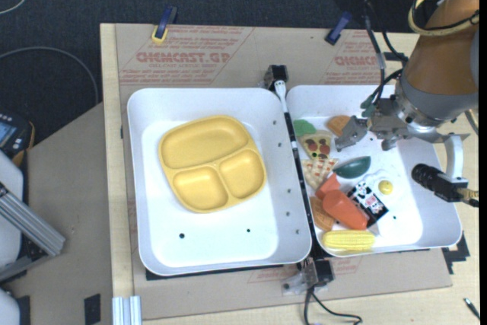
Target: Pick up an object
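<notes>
The toy food lies heaped in the left half of the right bin [437, 228]: an orange wedge [344, 209], a corn cob [349, 241] with its long axis along the near rim, a teal piece [353, 164] and a waffle [319, 168]. The gripper [358, 131] hangs just above and behind this pile, so the nearest pieces lie below it and toward the viewer (whether the jaws are open or closed cannot be told, the grey metal blurring together). The bin's right half is bare, leaving room to move. The left bin [144, 186] holds a yellow divided plate [211, 162]; both bins sit on the surface.
</notes>
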### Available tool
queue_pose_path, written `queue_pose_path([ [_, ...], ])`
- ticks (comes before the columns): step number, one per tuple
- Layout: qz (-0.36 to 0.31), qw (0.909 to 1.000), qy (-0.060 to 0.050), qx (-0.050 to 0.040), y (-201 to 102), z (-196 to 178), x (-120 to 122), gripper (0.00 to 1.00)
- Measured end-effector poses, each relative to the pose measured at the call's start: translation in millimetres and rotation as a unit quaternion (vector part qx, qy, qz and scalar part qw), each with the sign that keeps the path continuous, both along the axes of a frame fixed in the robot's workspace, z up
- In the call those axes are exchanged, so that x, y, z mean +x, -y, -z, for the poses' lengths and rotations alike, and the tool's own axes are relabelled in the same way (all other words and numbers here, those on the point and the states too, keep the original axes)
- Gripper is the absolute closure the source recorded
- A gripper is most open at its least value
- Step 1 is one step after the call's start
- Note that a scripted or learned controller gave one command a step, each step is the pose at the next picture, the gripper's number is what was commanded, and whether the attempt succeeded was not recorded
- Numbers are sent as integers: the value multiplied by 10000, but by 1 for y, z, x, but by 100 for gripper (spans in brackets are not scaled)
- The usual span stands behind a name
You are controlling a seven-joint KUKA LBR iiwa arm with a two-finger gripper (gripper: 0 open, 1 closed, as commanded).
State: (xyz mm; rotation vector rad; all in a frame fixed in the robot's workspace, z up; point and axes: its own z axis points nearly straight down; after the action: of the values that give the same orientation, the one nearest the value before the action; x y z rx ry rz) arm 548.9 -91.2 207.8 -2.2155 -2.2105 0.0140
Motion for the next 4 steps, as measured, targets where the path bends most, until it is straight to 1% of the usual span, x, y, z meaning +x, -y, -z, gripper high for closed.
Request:
queue_pose_path([
  [1, -13, 10000, 71, -7, 0, -7, 3, 0],
  [2, -8, 10000, 44, -3, 0, 54, 9, 0],
  [3, 0, 10000, 71, 1, 4, 112, 6, 0],
  [4, -13, 10000, 97, 17, 2, 117, 10, 0],
])
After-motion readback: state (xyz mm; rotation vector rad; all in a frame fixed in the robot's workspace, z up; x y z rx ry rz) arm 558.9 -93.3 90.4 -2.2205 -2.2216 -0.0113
